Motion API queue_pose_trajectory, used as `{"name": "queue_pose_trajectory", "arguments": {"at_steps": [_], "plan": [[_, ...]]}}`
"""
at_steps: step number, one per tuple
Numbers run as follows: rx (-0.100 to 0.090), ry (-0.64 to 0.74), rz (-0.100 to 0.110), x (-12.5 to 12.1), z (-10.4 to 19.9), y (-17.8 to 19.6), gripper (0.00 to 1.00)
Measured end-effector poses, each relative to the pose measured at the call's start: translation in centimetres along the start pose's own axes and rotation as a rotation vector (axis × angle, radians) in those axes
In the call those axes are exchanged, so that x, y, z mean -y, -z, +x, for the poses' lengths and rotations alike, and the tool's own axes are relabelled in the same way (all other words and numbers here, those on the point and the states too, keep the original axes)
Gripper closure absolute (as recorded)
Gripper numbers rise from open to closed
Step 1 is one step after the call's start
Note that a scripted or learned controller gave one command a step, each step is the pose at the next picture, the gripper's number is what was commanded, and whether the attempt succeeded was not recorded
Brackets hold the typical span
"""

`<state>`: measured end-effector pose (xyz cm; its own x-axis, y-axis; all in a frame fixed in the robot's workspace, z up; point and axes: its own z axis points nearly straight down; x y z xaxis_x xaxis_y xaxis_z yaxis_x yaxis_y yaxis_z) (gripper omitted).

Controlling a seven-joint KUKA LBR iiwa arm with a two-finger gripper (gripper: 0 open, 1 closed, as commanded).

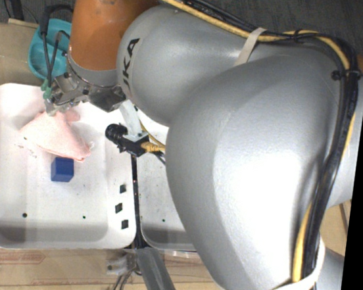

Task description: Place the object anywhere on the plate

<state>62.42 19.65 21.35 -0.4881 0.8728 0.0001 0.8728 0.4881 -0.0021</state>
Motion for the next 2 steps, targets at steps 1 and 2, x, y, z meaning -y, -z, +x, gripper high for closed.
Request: {"name": "queue_pose_trajectory", "arguments": {"at_steps": [1,2], "plan": [[-0.001,0.148,0.004,2.1,2.2,-1.1,1.0],[0.001,0.065,0.0,-0.2,-3.5,-0.9,1.0]]}}
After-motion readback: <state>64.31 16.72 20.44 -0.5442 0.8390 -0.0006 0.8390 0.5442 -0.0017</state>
